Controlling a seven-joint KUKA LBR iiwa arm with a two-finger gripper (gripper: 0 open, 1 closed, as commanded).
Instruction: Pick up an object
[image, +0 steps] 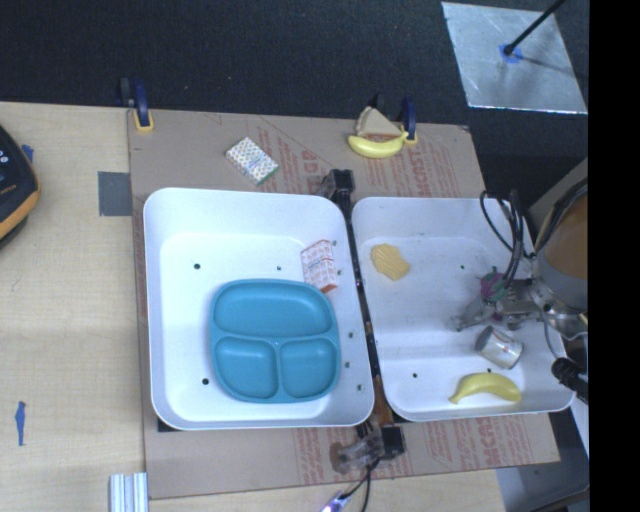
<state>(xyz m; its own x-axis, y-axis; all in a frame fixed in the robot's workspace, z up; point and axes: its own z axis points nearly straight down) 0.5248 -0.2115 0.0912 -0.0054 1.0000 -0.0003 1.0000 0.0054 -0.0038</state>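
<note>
The right bin (430, 300) holds a flat yellow piece (390, 262) near its far left corner, a yellow banana (486, 389) by its near edge and a small silver cup (498, 347) lying on its side. My gripper (478, 316) is low over the right side of this bin, just above the silver cup and a little beyond it. A small purple thing (490, 285) sits right behind the gripper among the cables. The view shows nothing held in the gripper. In the left bin (180, 240) lie a blue divided plate (274, 338) and a red-and-white packet (320, 265).
Outside the bins, on the cardboard beyond them, lie a second banana with a sandwich-like toy (378, 135) and a small patterned packet (251, 159). Black cables (505, 235) loop over the right bin's far right side. A yellow-and-black device (12, 185) is at the far left.
</note>
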